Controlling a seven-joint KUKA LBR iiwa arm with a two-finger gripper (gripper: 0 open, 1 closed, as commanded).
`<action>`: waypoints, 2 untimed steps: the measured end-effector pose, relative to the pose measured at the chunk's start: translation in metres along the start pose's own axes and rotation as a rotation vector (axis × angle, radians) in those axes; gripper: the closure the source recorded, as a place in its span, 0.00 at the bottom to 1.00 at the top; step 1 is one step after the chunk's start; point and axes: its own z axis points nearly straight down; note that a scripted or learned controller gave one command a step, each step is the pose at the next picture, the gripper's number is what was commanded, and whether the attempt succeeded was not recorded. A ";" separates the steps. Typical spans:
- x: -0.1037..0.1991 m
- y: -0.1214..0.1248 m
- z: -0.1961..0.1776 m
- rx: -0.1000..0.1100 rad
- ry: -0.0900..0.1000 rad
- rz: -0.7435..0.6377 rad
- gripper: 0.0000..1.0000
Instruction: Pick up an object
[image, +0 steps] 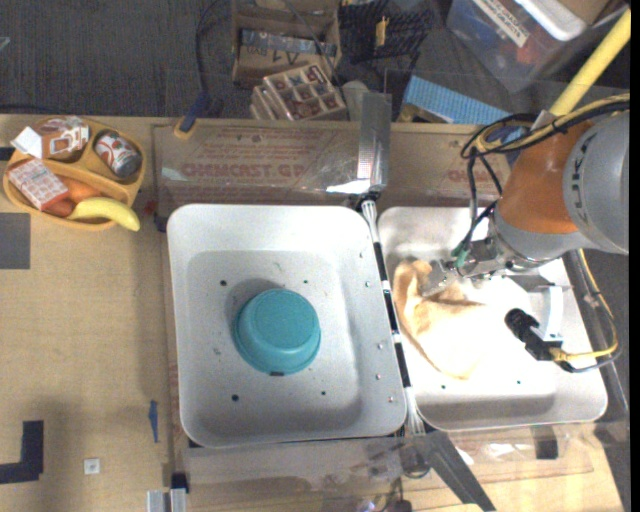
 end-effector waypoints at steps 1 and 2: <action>-0.001 0.015 0.022 0.010 0.002 -0.064 0.00; -0.001 0.017 0.010 0.004 0.002 -0.064 1.00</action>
